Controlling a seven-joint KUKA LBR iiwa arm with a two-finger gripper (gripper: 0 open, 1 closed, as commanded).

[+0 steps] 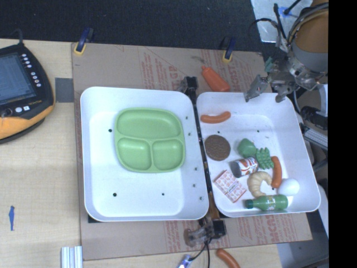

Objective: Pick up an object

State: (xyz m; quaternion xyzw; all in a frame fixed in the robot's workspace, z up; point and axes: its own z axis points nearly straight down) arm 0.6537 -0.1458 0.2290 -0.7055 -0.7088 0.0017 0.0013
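Observation:
My gripper (266,91) hangs above the back edge of the right bin (295,121), its two fingers spread apart with nothing between them. In that bin lie a sausage (215,117), a brown round cookie (217,147), a green broccoli piece (247,147), a small can (245,166), a croissant (259,182), an orange carrot (276,172), a white egg (288,187), a green bottle (268,203) and a red-patterned packet (230,185). All sit nearer the front than the gripper.
The left bin (95,149) holds a green divided plate (150,139). An orange item (215,79) lies on the cardboard behind the bins, another (228,257) at the front. A tablet controller (19,88) rests at far left.

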